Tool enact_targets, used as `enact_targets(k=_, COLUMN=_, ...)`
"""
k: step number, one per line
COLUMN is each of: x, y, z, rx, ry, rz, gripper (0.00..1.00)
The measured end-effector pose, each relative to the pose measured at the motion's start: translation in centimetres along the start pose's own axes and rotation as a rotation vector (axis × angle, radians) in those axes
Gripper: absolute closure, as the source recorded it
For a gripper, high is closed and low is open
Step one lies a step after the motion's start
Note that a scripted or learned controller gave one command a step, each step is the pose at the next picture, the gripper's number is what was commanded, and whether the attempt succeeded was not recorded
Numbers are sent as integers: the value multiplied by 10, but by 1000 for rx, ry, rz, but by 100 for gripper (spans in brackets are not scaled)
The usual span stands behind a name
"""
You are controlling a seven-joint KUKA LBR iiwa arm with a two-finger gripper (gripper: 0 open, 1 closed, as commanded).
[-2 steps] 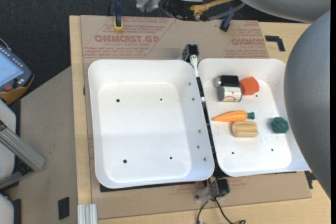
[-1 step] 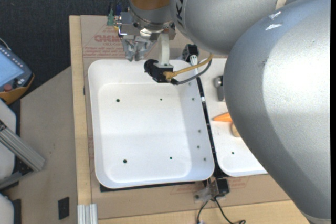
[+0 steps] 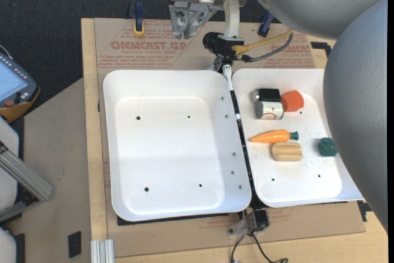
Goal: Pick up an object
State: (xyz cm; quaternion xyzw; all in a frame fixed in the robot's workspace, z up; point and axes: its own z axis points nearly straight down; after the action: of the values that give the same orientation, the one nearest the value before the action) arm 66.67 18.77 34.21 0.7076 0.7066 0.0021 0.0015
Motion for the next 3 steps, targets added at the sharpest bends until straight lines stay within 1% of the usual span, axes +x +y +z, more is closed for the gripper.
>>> enact_targets(k=1, x=18, y=-72, z=0, rx=11, ry=-1, rz=-5, gripper=100)
enact_targets(k=2, x=38, y=-57, z=-71, rx=-4, ry=3, rz=-4, gripper=100)
enact_targets(k=3, x=37, y=-58, z=-20, rx=12, ry=-3, rz=-1, gripper=100)
